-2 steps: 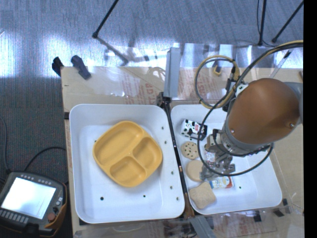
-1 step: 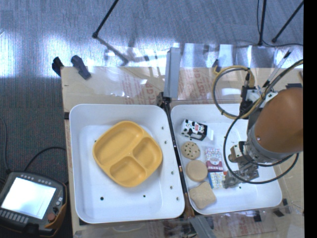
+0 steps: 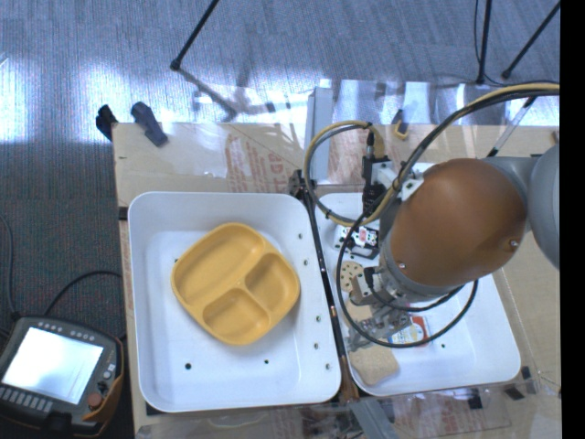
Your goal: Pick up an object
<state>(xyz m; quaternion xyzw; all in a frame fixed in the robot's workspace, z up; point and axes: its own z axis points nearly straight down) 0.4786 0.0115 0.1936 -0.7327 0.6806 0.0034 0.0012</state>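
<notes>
The bench (image 3: 183,158), a pale board with tape marks, bears two shallow white bins side by side. The left bin (image 3: 155,355) holds a yellow plate (image 3: 236,283) with three compartments, lying flat near the bin's middle and turned at a slant to its walls. The right bin (image 3: 498,337) is largely covered by the arm (image 3: 457,227), whose wide orange band sits over the bin's middle with grey casing running off to the right. Black and yellow cables (image 3: 338,140) loop from the arm's wrist up over the bench and back. Below the orange band the gripper (image 3: 382,323) hangs low over the right bin's left half, a tangle of metal parts seen from above; I cannot tell whether it is grasping anything or released. Just beside it, toward the bin's near left corner, lies a tan sponge (image 3: 375,366), flat on the bin floor and partly under the gripper's metalwork. A small card (image 3: 413,330) with red and white print lies next to the gripper on its right, and another small red-and-white item (image 3: 364,237) shows by the bin's far left wall, partly hidden by the arm. On the floor at lower left sits a pendant (image 3: 55,366) with a lit screen. A dark clamp (image 3: 146,122) grips the bench's far left corner.
</notes>
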